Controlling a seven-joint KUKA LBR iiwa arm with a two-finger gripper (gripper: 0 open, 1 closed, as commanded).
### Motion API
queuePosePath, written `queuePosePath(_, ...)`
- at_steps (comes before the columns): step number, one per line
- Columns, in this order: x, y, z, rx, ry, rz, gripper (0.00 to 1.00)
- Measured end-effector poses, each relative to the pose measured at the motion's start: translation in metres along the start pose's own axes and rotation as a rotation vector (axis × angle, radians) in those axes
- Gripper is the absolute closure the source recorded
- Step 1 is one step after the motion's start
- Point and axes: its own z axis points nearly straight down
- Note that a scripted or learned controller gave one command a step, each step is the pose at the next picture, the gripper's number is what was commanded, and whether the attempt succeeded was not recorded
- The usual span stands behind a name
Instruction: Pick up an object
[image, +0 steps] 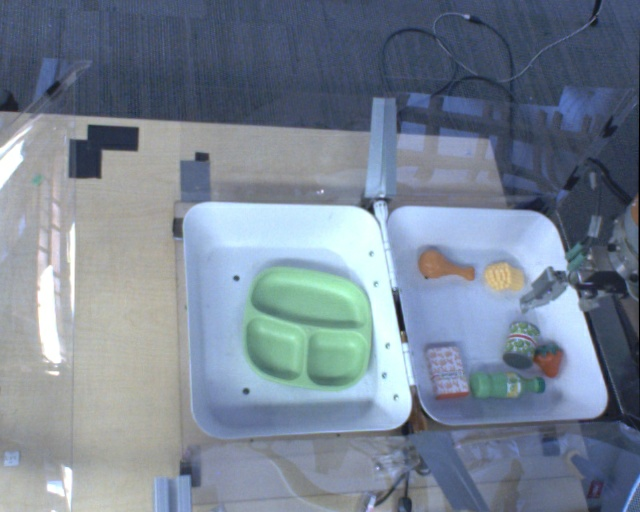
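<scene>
Over the right bin's (590, 330) outer wall, the gripper (545, 288), jaws' state unclear, should centre above the small can (520, 344) before descending.

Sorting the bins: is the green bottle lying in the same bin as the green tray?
No, the green bottle lies in the right bin, apart from the green tray.

Arm end (610, 262) at right edge: grey and black metal parts, a thin dark cable along it, small teal-green spot near the wrist. Gripper (541, 291) is pale silver-grey, two slim fingers, possibly with darker tips; blurry.
</scene>
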Motion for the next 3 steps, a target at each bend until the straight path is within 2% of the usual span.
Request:
queuePosePath(1,-0.044,-0.004,0.171,0.000,0.003,0.107,0.00)
queuePosePath(2,-0.044,-0.001,0.160,-0.005,0.001,0.105,1.00)
queuePosePath(3,0.018,0.027,0.039,-0.004,0.000,0.120,1.00)
